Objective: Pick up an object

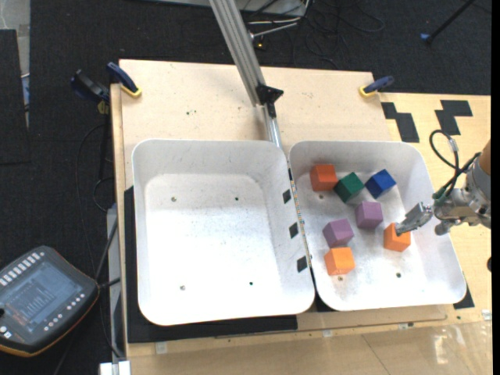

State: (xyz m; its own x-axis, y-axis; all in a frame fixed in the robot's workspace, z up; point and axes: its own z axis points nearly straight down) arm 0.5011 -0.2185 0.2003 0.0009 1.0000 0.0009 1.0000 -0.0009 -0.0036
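Although the hand [412,220] sits low over the right bin [445,276], nothing is lifted yet, so the pick itself looks undone. The hand reaches in from 3 o'clock and its tip lies right at the upper edge of an orange cube [396,239] near the bin's 3 o'clock side; whether it touches the cube or just hangs above it is not clear at this slant, and I cannot tell how the hand stands, spread or closed. The cube appears to rest on the bin floor.

Other candidates lie toward the bin's middle: a second orange cube [339,261] at 6 o'clock, two purple cubes [338,231] [369,213], a green cube [349,186], a blue cube [380,182] and a darker orange cube [323,176] at 12 o'clock. The left bin [156,233] shares the tabletop [195,100].

Judging from this, the approach is largely made; closing on the cube and raising it remain.
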